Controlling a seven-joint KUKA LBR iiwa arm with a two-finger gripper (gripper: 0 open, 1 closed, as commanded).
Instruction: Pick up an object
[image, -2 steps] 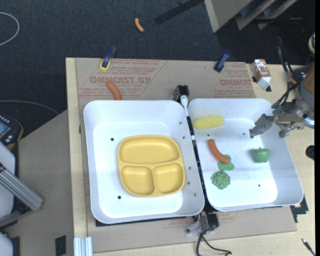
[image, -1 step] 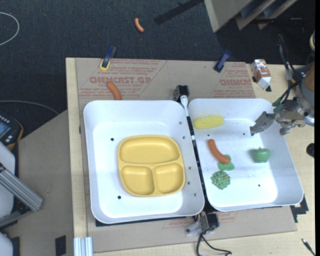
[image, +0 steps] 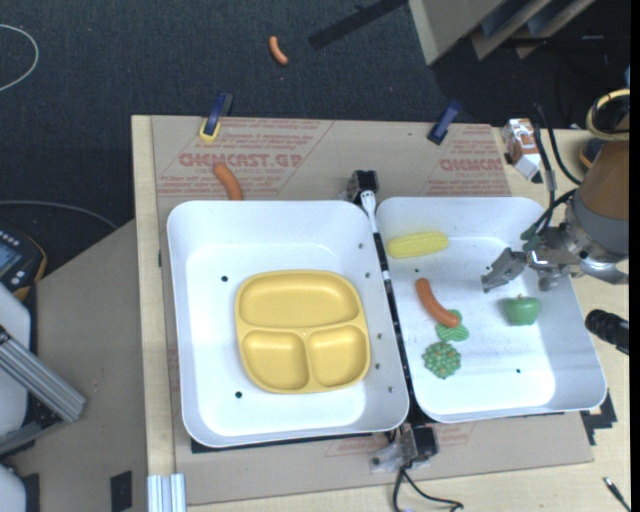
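The right white bin (image: 560, 380) holds a yellow corn cob (image: 417, 244) near its back left, an orange sausage (image: 435, 301) with a small green piece at its lower end, a green broccoli floret (image: 442, 359) and a green pepper-like piece (image: 520, 311). My gripper (image: 522, 270) hangs over the right side of this bin, just above and behind the green piece. Its grey fingers (image: 499, 272) are spread apart with nothing between them. The arm comes in from the right edge.
The left white bin (image: 200, 300) carries a yellow three-part plate (image: 300, 330). An orange sausage (image: 229, 181) lies on the cardboard behind the left bin. Clamps (image: 213, 117) hold the board's back edge. A black clip (image: 363, 186) sits between the bins.
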